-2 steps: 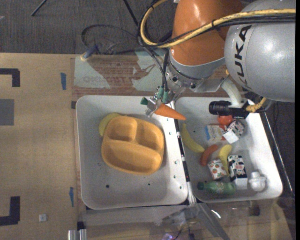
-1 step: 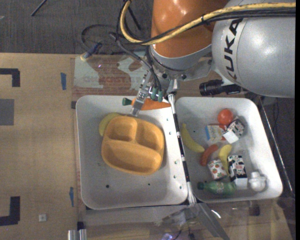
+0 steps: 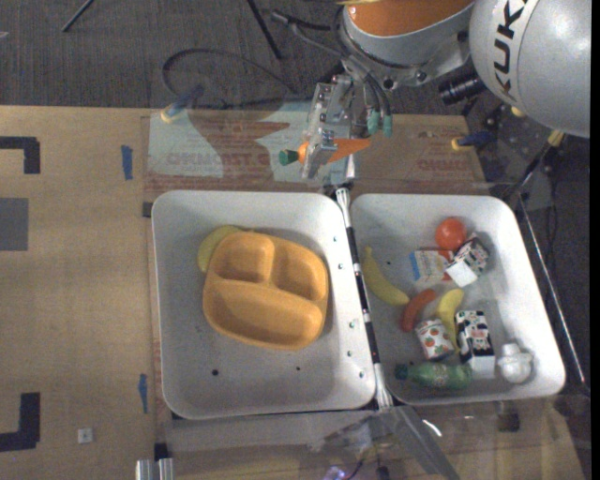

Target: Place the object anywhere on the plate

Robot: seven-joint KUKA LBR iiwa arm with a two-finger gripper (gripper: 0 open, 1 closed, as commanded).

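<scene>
The gripper is positioned high above the far edge of the bench, beyond the gap between the two bins, with the grey arm and its orange band entering from the upper right. A toy carrot, orange with a green tip pointing left, sits crosswise at the level of the fingers and appears to be clamped between them; the fingers are closed on it. The carrot is suspended over the bench's far strip, outside both bins and well apart from the plate. The left bin contains the orange plate, a sectioned plate with three compartments, lying slightly tilted toward the bin's far-right area. A yellow object protrudes from under the plate's far-left edge, touching it. The right bin contains a banana near its left wall, an orange-red ball toward the far side, a small white carton just beside the ball, and a second small box to the right of it. Nearer the front lie a red sausage-shaped item, a yellow piece, a strawberry-printed cup, a black-and-white carton, a green bottle lying on its side, and a white object in the near-right corner.
</scene>
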